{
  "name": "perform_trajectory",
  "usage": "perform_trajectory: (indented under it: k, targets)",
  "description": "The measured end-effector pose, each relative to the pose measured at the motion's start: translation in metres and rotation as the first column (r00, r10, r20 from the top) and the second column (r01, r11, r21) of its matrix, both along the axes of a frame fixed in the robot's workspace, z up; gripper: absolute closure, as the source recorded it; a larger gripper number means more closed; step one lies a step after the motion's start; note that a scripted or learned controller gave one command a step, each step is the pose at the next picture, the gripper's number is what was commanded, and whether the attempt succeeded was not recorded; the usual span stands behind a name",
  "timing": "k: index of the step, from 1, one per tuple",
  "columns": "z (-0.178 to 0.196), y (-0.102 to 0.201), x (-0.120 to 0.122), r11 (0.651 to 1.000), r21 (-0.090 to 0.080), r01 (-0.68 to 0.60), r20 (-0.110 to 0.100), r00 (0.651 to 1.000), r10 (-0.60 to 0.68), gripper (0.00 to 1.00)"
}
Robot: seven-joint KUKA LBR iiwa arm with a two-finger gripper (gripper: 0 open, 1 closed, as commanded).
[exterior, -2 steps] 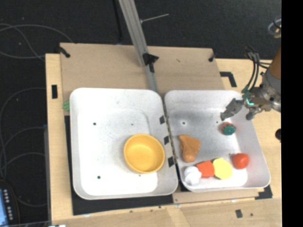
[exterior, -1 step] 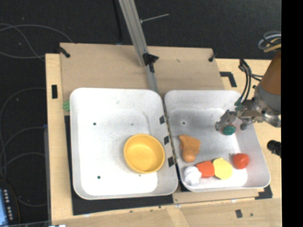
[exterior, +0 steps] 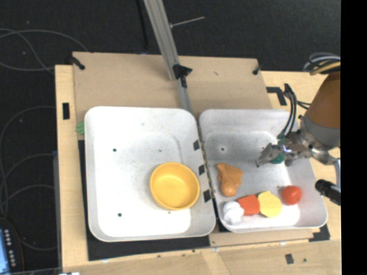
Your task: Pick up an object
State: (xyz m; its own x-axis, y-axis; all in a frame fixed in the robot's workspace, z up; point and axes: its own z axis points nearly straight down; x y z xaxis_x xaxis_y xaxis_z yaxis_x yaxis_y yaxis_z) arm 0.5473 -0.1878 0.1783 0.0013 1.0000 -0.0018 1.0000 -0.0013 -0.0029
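The jaws (exterior: 274, 155) hover over the smooth white right bin (exterior: 241, 125) — their spread I cannot tell — near a round red ball (exterior: 292, 195) and lumpy tan piece (exterior: 229, 178).

Just one camera here, sitting fixed up above the counter (exterior: 143, 79) and looking down at a slant. It's taking in both bins, left bin (exterior: 114, 130) and right bin (exterior: 241, 125), plus dark floor behind, from fairly far back, with the arm (exterior: 325, 105) coming in at the right.

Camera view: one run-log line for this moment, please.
gripper over right bin, nothing seen held | yellow bowl in left bin | red ball untouched
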Motion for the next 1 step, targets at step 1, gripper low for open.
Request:
perform_trajectory:
  k: [1]
  targets:
    - [-0.0560, -0.0097, 0.0022, 1.000, 0.000, 0.000, -0.001, 1.000, 0.000, 0.00]
